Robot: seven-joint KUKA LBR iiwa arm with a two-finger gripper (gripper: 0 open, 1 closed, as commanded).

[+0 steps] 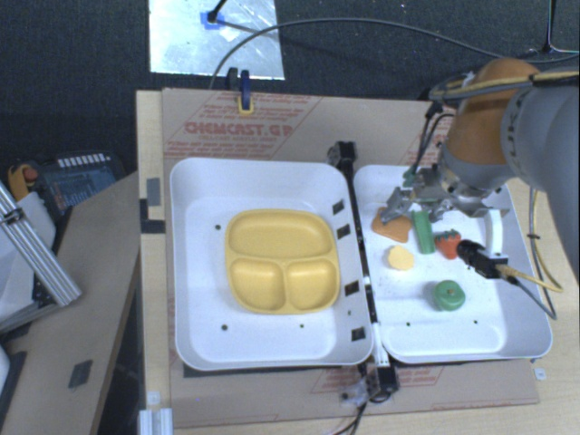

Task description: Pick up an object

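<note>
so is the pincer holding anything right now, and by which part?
Cannot be told. The pincer is low in the right bin, at the orange wedge beside the green stick, but nothing shows clearly between its tips.

Green stick (422,228), orange wedge (393,229), yellow lump (400,258): right bin (471,338).

A robotics lab. A grey industrial arm with an orange band (494,107) reaches from the right of the frame over two shallow white plastic bins (195,243) on a cardboard-covered desk (272,120). Loose black cables (362,30) cross dark carpet at the top, and aluminium framing (36,252) with a handheld control pendant (68,184) sits at the left.
</note>
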